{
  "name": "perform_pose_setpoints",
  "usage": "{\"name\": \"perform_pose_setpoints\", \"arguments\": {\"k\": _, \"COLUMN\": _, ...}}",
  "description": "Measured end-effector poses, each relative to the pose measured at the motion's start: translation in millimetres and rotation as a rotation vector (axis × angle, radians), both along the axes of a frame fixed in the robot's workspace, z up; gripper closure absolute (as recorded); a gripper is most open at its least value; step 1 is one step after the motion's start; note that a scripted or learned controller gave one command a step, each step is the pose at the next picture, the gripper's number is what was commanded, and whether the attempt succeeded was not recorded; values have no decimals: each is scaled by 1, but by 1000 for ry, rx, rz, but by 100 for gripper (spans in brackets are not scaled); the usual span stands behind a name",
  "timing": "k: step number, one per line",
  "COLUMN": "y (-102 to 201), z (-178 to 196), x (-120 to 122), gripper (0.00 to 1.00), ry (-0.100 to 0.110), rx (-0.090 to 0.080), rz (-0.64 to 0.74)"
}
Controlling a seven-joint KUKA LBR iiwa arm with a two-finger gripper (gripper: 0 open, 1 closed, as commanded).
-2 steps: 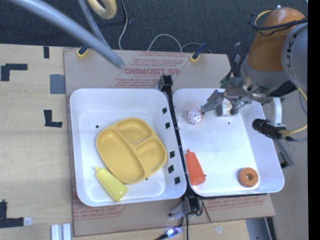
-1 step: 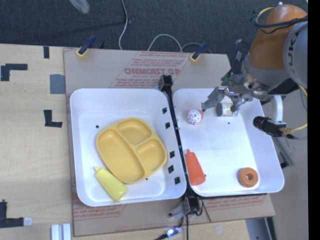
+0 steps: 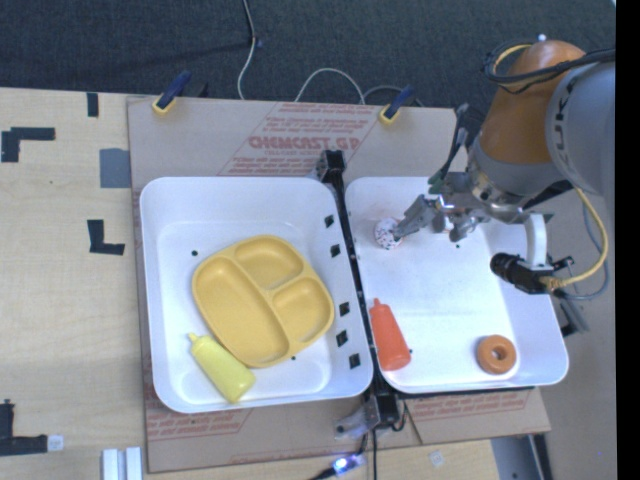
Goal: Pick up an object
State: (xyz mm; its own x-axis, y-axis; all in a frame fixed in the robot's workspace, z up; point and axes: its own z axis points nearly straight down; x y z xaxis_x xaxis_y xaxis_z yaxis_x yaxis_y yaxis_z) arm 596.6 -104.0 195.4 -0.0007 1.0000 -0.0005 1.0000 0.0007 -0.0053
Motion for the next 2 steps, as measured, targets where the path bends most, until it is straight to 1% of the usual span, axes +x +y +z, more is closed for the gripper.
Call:
{"name": "perform_pose_setpoints", "arguments": {"k": 1, "y": 2, "z": -52, "x": 8, "gripper": 0, "ry": 1, "rx": 0, "rz": 1}}
{"name": "perform_pose_setpoints", "arguments": {"k": 2, "y": 3, "z": -107, "x": 7, "gripper": 0, "ry": 2, "rx": 0, "rz": 0}}
